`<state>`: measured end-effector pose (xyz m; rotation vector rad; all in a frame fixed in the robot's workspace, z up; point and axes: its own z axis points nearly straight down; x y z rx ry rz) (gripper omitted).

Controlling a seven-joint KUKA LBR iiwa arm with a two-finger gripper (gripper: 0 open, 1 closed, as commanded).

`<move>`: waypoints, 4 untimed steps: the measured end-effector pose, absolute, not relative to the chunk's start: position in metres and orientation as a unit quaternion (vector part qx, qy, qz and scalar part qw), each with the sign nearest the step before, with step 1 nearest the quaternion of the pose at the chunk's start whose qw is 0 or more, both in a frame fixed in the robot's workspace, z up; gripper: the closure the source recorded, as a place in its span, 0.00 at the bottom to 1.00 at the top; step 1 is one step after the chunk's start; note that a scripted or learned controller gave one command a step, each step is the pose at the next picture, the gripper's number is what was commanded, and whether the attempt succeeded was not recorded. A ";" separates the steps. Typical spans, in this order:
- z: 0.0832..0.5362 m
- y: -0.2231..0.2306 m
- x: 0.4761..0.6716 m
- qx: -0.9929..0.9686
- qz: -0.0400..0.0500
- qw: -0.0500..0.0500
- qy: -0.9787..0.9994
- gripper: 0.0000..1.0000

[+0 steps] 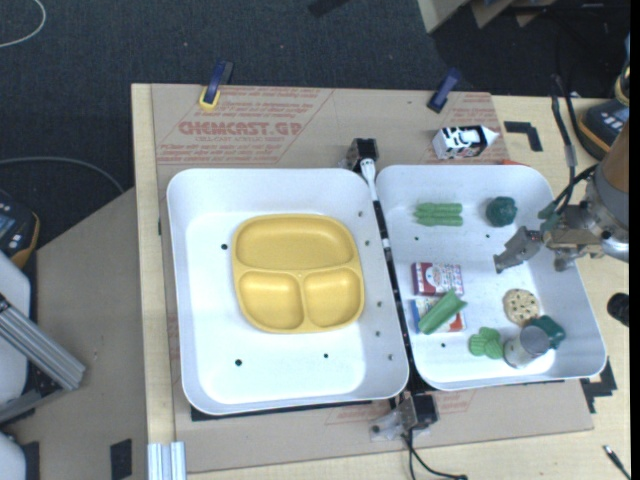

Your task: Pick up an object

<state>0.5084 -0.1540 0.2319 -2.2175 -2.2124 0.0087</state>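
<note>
Right, the hand hangs over the right bin near its right wall, fingers spread wide with nothing between them. Beneath and around it lie a green ball, green pods, a red-and-white packet, a biscuit and a grey-and-green cup. Over in the left bin sits a yellow divided tray.

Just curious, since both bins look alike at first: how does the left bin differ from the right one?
The left bin holds one thing, a yellow divided tray; the right bin holds many small items, among them a cookie and a red and white packet. The claw hangs over the right bin, not the left bin. The left bin looks somewhat larger. Both are shallow, white and round-cornered.
</note>
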 end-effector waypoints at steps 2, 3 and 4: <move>0.194 -0.150 0.508 -0.707 0.001 0.003 -0.707 0.00; 0.149 -0.153 0.511 -0.707 0.001 0.003 -0.707 0.00; 0.103 -0.147 0.505 -0.708 -0.001 -0.001 -0.706 0.00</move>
